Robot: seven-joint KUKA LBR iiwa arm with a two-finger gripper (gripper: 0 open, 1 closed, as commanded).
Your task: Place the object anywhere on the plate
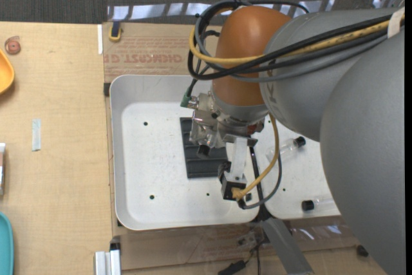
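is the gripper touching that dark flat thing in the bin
Cannot tell. In the camera view the gripper overlaps the dark flat object in the white bin, but the wrist hides any contact or gap.

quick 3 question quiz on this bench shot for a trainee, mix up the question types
1. True or false: the arm reaches in over the white bin.
2. Multiple choice: the dark flat object in the bin lies (A) against the bin's left wall, (B) right under the gripper, (C) outside the bin on the wooden bench.
3. Fill in: the rounded band above the wrist is ___ in colour.

Key: 1 true; 2 B; 3 orange.
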